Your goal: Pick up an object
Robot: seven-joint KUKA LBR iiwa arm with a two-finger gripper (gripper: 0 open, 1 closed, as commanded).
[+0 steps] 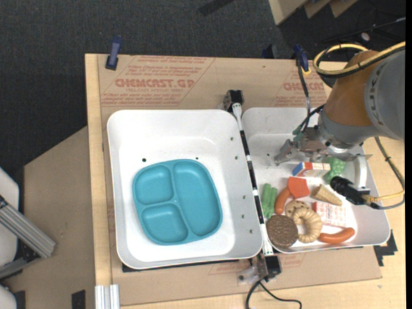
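My gripper [297,150] hangs low over the back half of the right bin [270,124], under the grey arm with its orange band [347,98]. Just in front of it lies a small red, white and blue object [304,168] beside a green piece [336,168]. Nearer the front are an orange block [298,187], a tan wedge [328,195], a green stick [266,200], an orange sausage [281,200], a brown round cookie [282,230], a tan ring [309,221] and a red hot dog [336,235]. I see nothing held by the gripper.
The left bin [129,134] holds a teal divided plate [177,200]. A black ridge with clips [248,166] separates the two bins. A yellow cable [335,51] loops behind the arm. Cardboard [161,76] lies under the bins.
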